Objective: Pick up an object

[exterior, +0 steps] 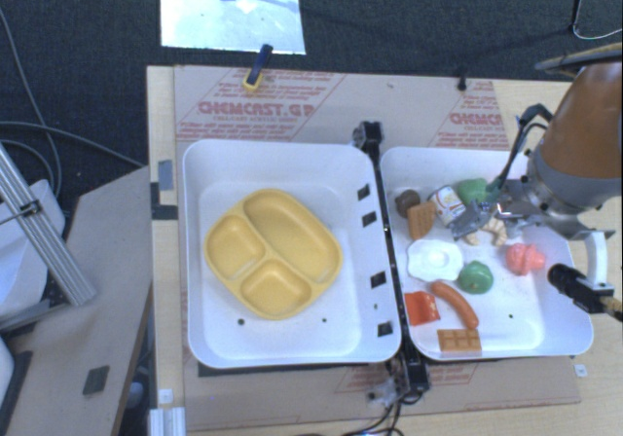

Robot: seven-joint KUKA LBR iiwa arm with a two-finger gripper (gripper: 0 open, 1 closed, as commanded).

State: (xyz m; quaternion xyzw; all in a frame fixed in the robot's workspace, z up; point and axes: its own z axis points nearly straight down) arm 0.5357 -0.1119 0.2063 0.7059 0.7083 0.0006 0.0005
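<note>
Toy food in right bin [560,327], glossy sausage [456,304], round fried egg [434,259], metal gripper [474,221] low among it, finger state unclear, moulded yellow tray [273,251] in left bin [292,166]

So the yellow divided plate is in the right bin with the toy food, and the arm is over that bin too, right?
Not quite. The yellow plate lies alone in the left bin. The toy food, such as the sausage and fried egg, is in the right bin, and the arm is over that one, as the camera view shows.
</note>
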